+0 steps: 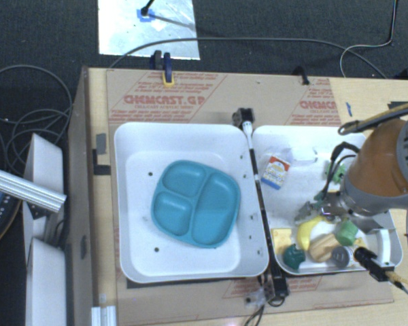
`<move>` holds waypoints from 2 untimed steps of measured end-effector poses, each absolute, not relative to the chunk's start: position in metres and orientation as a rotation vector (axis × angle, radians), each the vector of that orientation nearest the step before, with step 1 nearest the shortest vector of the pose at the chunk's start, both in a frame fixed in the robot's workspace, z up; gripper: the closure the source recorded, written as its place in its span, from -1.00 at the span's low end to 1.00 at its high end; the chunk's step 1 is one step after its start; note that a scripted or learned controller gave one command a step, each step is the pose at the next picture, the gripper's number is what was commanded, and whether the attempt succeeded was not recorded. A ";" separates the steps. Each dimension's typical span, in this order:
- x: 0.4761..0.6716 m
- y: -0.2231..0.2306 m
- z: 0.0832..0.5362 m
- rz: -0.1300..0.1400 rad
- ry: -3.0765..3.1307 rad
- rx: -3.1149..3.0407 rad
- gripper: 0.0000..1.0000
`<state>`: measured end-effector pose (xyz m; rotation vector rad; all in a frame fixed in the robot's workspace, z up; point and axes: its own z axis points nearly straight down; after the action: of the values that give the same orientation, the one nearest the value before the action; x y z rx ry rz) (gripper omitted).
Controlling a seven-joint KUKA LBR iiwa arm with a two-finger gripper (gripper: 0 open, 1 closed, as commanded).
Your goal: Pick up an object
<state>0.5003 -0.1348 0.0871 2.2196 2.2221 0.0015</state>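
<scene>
My gripper [321, 214] hangs low over the front part of the right bin [306, 141], just above a cluster of small objects. Right under it lies a yellow banana-shaped piece [304, 232], with a tan piece [319, 248] beside it. A green piece [347, 233] sits just to the right of the gripper, a dark teal piece [294, 257] and a grey round piece [340, 257] lie along the front wall. A small white, orange and blue carton [275, 171] lies apart near the bin's left wall. The arm's orange band [381, 165] hides the bin's right side.
The left bin [132, 182] holds a blue divided plate [194, 202]. A divider clamp [245, 119] sits between the bins at the back. A flat yellow piece [280, 239] lies in the right bin's front left corner. Cables run over the dark floor around the bench.
</scene>
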 end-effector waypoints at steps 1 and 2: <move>0.501 -0.135 0.098 0.004 2.222 2.217 1.00; 0.487 -0.176 0.179 0.002 2.220 2.218 1.00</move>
<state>0.4873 -0.1763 0.1785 2.2178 2.2196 0.0021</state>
